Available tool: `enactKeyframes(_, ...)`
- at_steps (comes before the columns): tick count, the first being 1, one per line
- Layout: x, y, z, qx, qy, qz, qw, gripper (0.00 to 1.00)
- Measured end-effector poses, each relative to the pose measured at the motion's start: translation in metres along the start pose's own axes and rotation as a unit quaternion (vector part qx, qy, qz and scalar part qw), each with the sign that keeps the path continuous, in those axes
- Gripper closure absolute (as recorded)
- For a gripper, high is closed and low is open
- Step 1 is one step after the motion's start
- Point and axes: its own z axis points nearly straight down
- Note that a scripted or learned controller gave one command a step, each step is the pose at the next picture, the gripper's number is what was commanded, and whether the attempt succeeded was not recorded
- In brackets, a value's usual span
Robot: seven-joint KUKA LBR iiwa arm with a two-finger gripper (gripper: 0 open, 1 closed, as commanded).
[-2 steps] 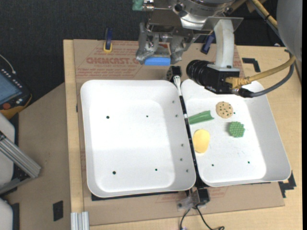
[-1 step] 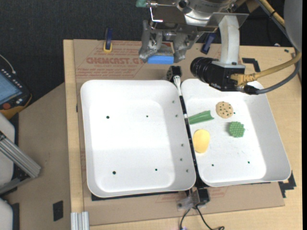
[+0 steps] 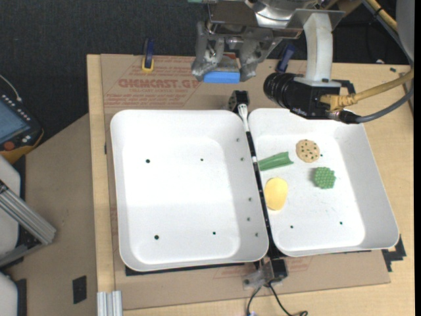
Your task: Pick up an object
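Left bin [image 3: 131,137] open throughout; right bin [image 3: 368,196] crowded near divider: pepper [image 3: 273,160], cookie [image 3: 307,151], lemon [image 3: 275,193], broccoli [image 3: 323,177].

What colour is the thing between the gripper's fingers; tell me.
Blue: the block in the gripper, raised behind the bins, seen in the camera view.

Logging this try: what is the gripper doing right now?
Gripper: raised above the bench behind the bins, shut on a blue block.

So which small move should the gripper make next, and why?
Probably stay raised and carry the blue block over a bin. The gripper hangs above the bench's back edge with the block between its fingers, so the pick looks done. The cookie and the other items lie in the right bin.
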Motion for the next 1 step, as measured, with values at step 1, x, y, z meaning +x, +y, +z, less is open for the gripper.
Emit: enactKeyframes(1,0.0102,-0.0277,0.0217,0.006,-0.001,0.0,1.0,1.0)
